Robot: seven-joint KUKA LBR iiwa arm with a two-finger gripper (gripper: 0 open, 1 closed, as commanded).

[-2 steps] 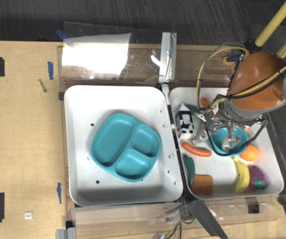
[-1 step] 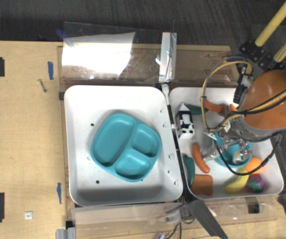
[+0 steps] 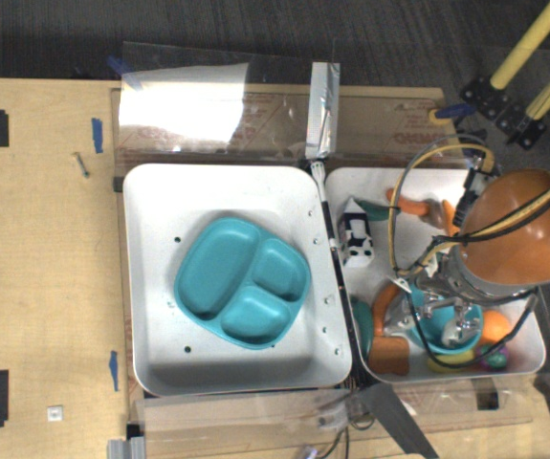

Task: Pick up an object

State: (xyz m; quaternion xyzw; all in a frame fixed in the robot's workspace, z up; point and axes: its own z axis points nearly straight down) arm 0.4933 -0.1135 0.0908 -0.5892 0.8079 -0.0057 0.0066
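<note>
My claw hangs low in the right bin's front corner, directly over a teal cup; its grip state I cannot tell.

Smooth white plastic on the left bin, faintly glossy, catching soft light along its rim. Inside sits the teal divided plate, matt plastic with an even sheen. The bench reads as pale wood, flat and dull. A clear film sheet glares bright behind. The gripper shows bare shiny metal, and the arm's orange band gleams glossy.
</note>
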